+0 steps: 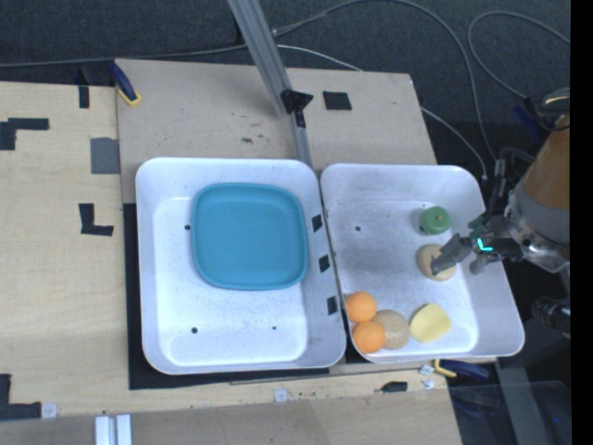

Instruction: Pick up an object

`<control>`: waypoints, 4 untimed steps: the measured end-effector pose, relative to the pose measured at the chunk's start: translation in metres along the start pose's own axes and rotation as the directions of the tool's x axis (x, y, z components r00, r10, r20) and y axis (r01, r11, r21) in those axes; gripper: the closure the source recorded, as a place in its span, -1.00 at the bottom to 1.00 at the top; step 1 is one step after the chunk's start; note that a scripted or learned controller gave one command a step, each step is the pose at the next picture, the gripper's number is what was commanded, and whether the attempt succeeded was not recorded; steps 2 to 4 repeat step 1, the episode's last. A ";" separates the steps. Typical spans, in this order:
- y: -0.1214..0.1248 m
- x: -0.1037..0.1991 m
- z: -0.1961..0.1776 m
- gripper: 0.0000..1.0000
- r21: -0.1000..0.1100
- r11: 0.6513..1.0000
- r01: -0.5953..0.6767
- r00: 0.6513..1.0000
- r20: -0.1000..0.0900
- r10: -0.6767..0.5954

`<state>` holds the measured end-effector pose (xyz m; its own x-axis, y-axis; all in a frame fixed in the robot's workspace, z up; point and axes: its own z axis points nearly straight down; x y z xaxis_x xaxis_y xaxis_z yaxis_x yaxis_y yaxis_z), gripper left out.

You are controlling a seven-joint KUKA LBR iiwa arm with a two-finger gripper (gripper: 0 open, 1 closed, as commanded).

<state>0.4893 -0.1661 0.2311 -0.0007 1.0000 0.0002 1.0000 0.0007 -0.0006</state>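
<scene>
Right bin (371, 193) as landmark. Jaws (460, 254) low over its right side, one finger (447, 253) touching or just above a small beige ball (430, 261). Cannot tell whether the jaws stand apart or together, nor whether anything sits between them.

Green knob-like piece (434, 220) just behind the ball, toward the bin's far wall. Along the bin's near wall: two oranges (364, 321), a tan lump (392, 329), a yellow lump (429, 323), all bunched. Blue plate (248, 235) lies in the left bin (153, 248), beside the right one.

Progress, judged: approach made, ball the likely target. Nothing lifted yet; grasp and raise remain.
</scene>
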 end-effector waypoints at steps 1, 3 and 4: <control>0.000 0.000 0.000 -1.00 0.000 1.000 0.000 1.000 0.000 0.000; 0.000 0.000 0.000 -1.00 0.000 1.000 0.000 1.000 0.000 0.000; 0.000 0.000 0.000 -1.00 0.000 1.000 0.000 1.000 0.000 0.000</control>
